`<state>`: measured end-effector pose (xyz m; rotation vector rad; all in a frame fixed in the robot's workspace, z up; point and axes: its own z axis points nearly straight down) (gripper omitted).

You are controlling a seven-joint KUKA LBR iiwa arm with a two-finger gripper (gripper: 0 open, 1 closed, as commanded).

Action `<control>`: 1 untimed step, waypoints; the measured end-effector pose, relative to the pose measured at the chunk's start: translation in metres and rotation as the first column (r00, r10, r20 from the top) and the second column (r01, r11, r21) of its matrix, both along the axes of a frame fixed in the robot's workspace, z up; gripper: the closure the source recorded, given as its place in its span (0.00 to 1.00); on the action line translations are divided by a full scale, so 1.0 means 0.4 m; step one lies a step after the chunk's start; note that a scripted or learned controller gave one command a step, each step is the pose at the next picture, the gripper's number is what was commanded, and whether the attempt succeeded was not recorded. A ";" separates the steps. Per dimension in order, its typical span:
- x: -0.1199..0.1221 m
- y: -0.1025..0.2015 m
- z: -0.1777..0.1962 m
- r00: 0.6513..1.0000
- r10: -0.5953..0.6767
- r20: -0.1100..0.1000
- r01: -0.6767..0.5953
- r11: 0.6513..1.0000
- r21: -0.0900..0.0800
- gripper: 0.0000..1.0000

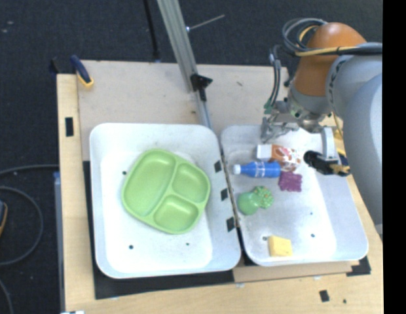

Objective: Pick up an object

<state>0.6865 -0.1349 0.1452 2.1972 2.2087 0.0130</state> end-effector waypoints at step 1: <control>-0.003 0.022 0.137 1.000 -0.001 -0.018 0.002 1.000 0.012 1.00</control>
